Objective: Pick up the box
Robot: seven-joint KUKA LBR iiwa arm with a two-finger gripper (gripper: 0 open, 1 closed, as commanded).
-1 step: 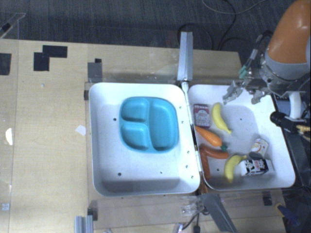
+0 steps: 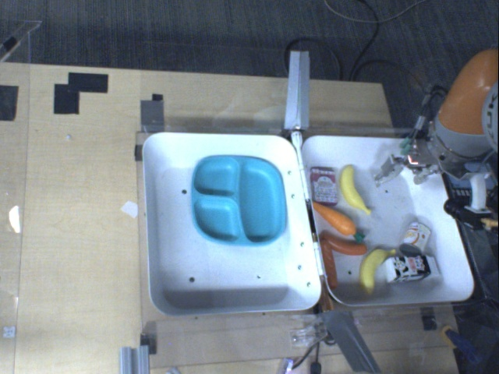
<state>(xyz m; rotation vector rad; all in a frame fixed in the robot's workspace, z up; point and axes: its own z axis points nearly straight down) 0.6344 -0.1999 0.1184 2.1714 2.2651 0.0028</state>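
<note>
Nothing is picked up yet. The box lies at the right bin's ten o'clock edge, beside a banana. The gripper hovers at the bin's one o'clock, fingers spread, holding nothing; approach and grasp remain.

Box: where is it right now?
The box lies in the right bin, at its upper-left corner beside the divider, just left of a banana and above the carrot.
</note>
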